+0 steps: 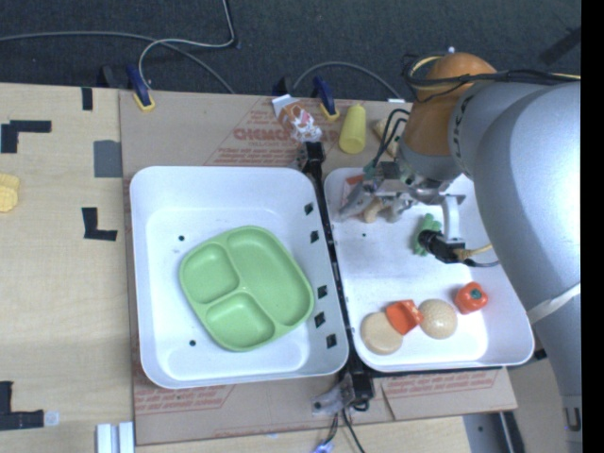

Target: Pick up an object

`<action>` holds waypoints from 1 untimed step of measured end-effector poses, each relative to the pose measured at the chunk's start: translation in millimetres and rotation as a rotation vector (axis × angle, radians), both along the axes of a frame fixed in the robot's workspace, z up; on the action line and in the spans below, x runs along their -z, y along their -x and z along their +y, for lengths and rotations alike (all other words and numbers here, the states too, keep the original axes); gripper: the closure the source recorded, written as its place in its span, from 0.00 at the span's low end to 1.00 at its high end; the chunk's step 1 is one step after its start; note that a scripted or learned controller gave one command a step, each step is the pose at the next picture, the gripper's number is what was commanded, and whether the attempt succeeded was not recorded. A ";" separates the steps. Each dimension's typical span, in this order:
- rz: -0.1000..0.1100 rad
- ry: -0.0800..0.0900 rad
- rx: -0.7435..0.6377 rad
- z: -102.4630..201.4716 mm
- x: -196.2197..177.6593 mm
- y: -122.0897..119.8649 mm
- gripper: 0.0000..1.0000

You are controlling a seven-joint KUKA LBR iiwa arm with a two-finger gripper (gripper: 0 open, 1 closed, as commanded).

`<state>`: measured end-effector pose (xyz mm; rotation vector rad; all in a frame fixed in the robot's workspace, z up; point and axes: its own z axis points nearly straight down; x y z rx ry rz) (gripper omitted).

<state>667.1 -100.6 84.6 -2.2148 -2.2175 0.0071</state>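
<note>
Gripper (370, 203) is seen low at the right bin's (491, 352) far-left corner; finger state cannot be told. A tan item (380, 211) lies at its tip, grasp unconfirmed.

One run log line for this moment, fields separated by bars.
pincer low at right bin far end | grasp: cannot tell | green tray in left bin | orange piece near edge
</note>
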 end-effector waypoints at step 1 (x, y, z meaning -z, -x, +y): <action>-0.002 0.004 0.002 3.6 0.0 0.2 0.00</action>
